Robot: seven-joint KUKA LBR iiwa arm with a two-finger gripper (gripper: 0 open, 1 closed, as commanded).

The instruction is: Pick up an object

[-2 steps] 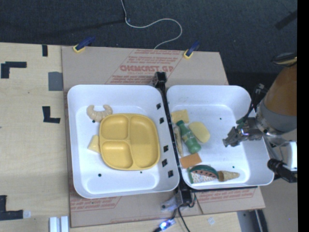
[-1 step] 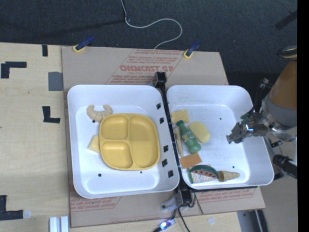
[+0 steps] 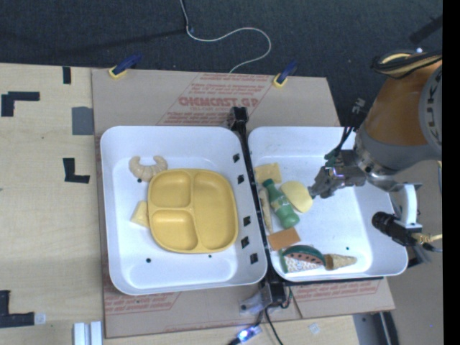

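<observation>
My gripper (image 3: 320, 187) hangs over the right bin (image 3: 345, 225), just right of a pale yellow round object (image 3: 297, 196). Beside that lies a green bottle (image 3: 279, 203), with a yellow cheese wedge (image 3: 268, 172) above it and a small orange block (image 3: 285, 237) below it. A watermelon slice (image 3: 302, 258) and an ice-cream cone (image 3: 339, 261) lie along the bin's front wall. The fingers point down and left toward the yellow object, and nothing shows between them.
The left bin (image 3: 118, 214) holds a yellow divided plate (image 3: 192, 210), a tan croissant-like piece (image 3: 147, 167) and a yellow wedge (image 3: 139, 213). A black divider (image 3: 248, 185) runs between the bins. The arm's orange band (image 3: 402, 99) sits at the right.
</observation>
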